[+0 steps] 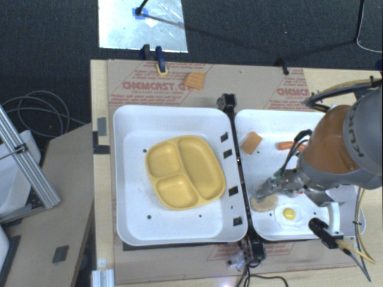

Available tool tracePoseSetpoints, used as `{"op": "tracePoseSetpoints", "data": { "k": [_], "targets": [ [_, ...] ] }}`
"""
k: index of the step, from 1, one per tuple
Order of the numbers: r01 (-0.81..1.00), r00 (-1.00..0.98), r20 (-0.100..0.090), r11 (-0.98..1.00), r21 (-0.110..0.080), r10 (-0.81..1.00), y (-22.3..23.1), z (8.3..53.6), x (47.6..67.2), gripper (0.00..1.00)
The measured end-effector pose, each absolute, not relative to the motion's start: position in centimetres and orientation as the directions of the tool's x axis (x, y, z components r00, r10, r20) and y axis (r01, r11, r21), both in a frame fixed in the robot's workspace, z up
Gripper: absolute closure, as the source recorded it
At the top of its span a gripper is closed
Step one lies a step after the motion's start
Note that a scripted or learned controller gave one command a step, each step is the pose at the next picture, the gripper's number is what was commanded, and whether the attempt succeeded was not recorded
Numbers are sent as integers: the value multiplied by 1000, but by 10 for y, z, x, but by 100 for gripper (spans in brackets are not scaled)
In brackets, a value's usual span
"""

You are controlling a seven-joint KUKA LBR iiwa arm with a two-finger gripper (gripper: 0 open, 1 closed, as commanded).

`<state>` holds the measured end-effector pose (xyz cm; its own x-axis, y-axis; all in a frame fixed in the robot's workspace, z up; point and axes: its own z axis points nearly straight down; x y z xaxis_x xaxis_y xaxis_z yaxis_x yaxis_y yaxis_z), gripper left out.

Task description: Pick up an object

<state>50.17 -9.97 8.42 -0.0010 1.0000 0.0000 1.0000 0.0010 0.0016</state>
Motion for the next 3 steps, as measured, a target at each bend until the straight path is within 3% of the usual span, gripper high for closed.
{"op": "tracePoseSetpoints", "data": {
  "k": [1, 2, 3],
  "targets": [
    [1000, -3, -1, 3, 3, 1000, -108, 85, 521, 0],
    [1000, -4, 0, 4, 4, 1000, -108, 95, 521, 100],
    [1000, -13, 3, 13, 12, 1000, -25, 190, 528, 100]
  ]
}}
